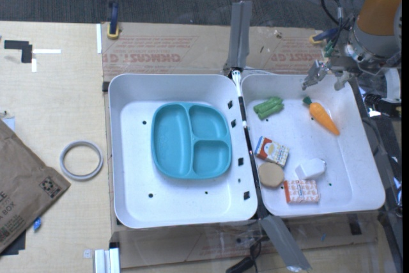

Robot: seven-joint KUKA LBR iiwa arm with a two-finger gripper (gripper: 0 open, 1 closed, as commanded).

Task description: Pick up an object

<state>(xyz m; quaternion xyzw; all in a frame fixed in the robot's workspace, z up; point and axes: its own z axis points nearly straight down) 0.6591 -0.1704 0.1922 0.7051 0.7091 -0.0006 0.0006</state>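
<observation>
Up at the far right corner, the two-finger metal gripper hangs over the back rim of the right-hand shallow white bin, its fingers slightly parted with nothing between them. Just below lies the orange plastic carrot, near the bin's right wall. Bare floor separates it from the green plastic pod leftward.

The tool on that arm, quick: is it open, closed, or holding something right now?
Tool: cannot be told at this size. It hangs over the right bin's far edge, above the carrot, with nothing visibly in it.
</observation>
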